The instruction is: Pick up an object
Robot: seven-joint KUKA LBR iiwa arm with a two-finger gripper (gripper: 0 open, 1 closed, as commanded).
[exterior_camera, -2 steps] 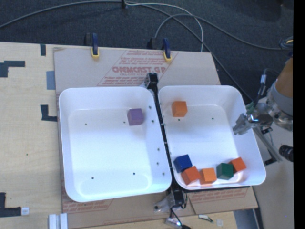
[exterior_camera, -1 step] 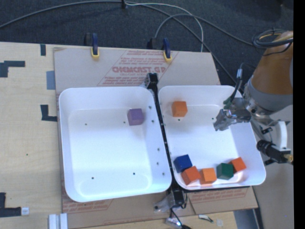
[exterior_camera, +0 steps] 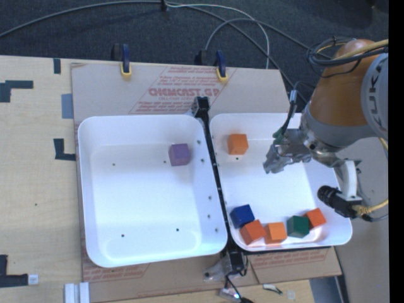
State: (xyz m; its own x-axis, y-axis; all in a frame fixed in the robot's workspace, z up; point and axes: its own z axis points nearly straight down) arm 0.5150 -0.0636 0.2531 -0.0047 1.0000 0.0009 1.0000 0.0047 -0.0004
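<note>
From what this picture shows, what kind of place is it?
Probably a robotics lab test bench: two white bins clamped to a board, small coloured cubes for grasping trials, cables across the carpet, and a grey and orange arm with its gripper above the right bin.

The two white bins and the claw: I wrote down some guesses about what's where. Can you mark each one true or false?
1. The purple cube lies in the left bin. True.
2. The claw hangs over the left bin. False: it is over the right bin.
3. A blue cube sits at the right bin's near edge. True.
4. The claw grips the orange cube. False: that cube lies apart, to the claw's left in view.
5. The green cube is in the left bin. False: right bin.
</note>
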